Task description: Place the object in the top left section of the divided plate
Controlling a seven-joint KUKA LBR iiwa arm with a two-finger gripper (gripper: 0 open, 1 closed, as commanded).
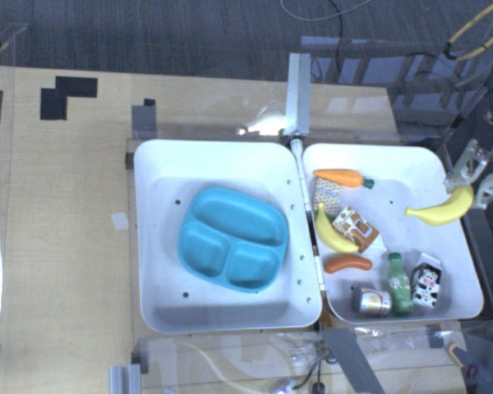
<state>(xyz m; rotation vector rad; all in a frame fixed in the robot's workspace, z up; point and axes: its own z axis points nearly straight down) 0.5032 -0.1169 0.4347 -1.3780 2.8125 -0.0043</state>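
Banana [441, 209] hangs at the right bin's [394, 158] far edge, pinched in your claw [470, 189] and lifted clear for carrying left to the blue plate [230, 238], whose sections lie bare.

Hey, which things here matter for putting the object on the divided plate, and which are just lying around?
For the job: gripper; the banana at the gripper, at the right bin's far edge; blue divided plate in the left bin.

Lying about in the right bin: carrot, second banana, sausage, green bottle, can, small carton.
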